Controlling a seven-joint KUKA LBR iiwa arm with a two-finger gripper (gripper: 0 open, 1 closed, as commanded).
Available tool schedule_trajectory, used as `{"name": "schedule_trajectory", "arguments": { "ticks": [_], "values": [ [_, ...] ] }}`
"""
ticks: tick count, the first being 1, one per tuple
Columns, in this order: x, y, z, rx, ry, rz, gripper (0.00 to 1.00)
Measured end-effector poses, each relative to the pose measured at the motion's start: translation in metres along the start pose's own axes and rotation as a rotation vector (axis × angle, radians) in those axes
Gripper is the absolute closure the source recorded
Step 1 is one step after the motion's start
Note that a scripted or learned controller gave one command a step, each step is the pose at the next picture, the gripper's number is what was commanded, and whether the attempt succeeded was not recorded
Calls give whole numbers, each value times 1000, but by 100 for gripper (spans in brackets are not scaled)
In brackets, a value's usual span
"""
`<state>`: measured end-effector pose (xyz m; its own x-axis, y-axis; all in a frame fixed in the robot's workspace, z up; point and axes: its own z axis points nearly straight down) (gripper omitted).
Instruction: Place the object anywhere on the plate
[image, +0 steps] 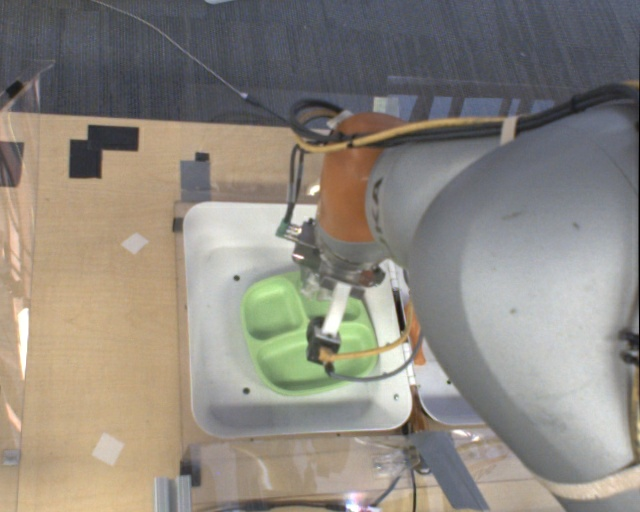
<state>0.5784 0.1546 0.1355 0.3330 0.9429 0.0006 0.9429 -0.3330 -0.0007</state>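
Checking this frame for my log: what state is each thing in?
plate: lying flat, right way up, in left bin.
left bin: holding the plate.
gripper: over the plate's middle.
right bin: mostly hidden by arm.

Right bin (445, 405) mostly hidden under the arm (520, 290), green plate (272, 310) partly covered by the wrist (345, 215)
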Motion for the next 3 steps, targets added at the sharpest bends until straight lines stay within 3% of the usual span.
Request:
{"name": "schedule_trajectory", "arguments": {
  "ticks": [1, 2, 3],
  "values": [
    [12, 24, -159, -5, 2, 16, 100],
    [-36, 4, -67, 0, -1, -70, 100],
    [-28, 106, -228, -6, 2, -5, 100]
  ]
}}
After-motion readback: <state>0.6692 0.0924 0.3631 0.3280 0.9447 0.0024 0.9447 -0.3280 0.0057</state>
